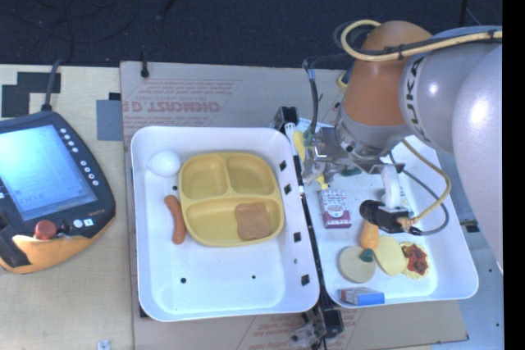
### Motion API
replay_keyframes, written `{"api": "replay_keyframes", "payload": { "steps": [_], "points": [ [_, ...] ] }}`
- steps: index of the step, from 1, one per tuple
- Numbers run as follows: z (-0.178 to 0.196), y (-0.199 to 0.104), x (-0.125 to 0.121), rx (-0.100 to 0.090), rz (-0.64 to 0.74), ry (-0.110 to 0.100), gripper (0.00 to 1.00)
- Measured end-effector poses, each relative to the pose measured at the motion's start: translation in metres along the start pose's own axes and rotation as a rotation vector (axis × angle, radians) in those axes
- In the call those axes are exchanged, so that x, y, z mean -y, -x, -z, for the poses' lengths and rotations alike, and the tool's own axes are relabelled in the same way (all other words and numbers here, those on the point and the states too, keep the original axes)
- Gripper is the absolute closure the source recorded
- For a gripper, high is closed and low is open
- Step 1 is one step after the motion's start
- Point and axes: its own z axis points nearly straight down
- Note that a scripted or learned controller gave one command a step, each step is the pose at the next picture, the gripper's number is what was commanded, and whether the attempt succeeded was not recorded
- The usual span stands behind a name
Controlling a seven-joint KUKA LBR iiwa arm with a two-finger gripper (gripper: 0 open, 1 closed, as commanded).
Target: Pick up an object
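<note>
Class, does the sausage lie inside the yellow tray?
No, the sausage lies on the left bin's floor, just outside the yellow tray.

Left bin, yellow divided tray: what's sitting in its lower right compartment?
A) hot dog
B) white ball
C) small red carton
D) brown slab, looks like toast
D: the brown slab lies in the lower right compartment of the yellow tray; the white ball and hot dog lie outside the tray on the left bin floor.
</note>
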Motion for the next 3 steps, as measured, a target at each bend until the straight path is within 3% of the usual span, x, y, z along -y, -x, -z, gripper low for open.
{"api": "replay_keyframes", "payload": {
  "steps": [1,2,3],
  "points": [
    [-0.003,-0.026,-0.011,-0.001,0.003,0.0,1.0],
    [0.029,-0.032,-0.027,0.0,0.003,0.001,1.0],
    [-0.003,-0.061,-0.017,-0.001,0.004,-0.001,1.0]
  ]
}}
